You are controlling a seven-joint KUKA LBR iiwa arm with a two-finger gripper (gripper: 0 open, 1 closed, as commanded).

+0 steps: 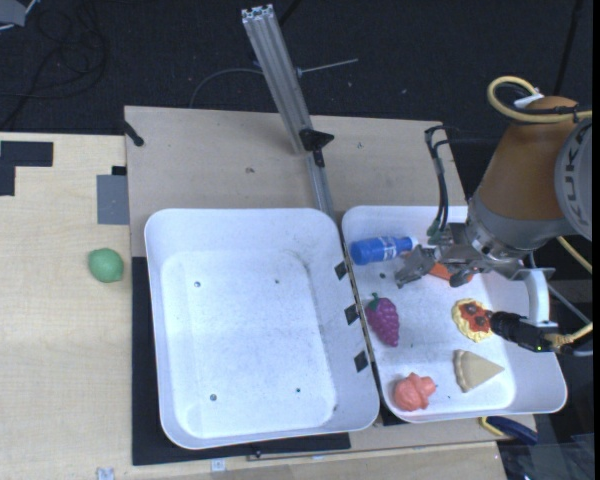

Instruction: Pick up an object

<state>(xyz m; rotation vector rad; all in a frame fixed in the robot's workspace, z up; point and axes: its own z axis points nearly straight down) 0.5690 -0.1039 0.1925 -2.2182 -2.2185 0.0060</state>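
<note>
The right bin (540,400) holds a blue bottle with a white cap (381,249), a purple grape bunch (384,320), a pink-red lumpy toy (413,391), a tan wedge (475,370), a small pizza-like disc (471,319) and an orange piece (442,271). My gripper (426,265) hangs low over the upper part of this bin, just right of the bottle and right at the orange piece. Whether the orange piece sits between the fingers is hidden.
The left bin (248,323) lies beside it, its shared edge bearing black clips (352,313). A green ball (106,265) rests on the bench at far left. A metal rail (285,78) slants down toward the bins from the back.
</note>
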